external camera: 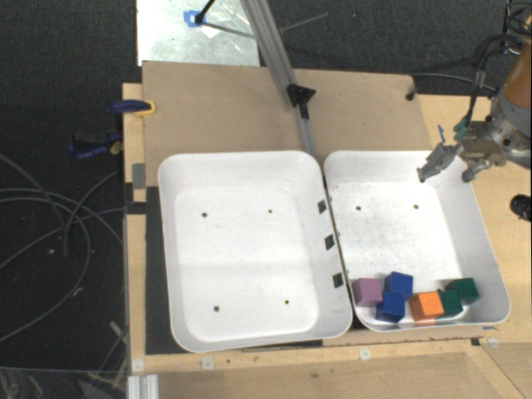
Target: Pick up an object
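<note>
Tan bench (249, 106) bears two white bins (241, 248) — dark carpet (58, 56) around; cables.

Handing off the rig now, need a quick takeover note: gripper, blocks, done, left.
Gripper: open, holding nothing, over the top right corner of the right white bin.
Blocks: small purple cube, two blue cubes, orange cube and green cubes, all clustered along that bin's near edge.
Done: nothing picked.
Left: move toward the cluster, descend, grasp one, lift.
</note>
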You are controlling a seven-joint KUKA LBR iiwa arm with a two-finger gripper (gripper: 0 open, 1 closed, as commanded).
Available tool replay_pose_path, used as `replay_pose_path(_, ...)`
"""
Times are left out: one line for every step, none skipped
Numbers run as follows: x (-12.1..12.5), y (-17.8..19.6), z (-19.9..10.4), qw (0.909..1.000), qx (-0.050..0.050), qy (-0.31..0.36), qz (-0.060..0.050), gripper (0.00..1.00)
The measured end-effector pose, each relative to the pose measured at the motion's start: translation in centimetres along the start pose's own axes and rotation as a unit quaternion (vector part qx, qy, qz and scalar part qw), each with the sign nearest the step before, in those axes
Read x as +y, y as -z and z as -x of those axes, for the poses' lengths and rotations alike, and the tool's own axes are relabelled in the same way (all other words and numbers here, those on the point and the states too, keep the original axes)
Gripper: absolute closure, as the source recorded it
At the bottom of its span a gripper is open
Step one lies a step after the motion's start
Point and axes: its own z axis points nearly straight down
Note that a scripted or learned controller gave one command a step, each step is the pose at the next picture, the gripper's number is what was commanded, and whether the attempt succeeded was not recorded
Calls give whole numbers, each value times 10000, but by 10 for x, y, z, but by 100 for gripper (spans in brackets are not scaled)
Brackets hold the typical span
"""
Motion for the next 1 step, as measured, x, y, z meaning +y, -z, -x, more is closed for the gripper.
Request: replay_pose_path(-50,13,37,10000,-8,-36,-5,0)
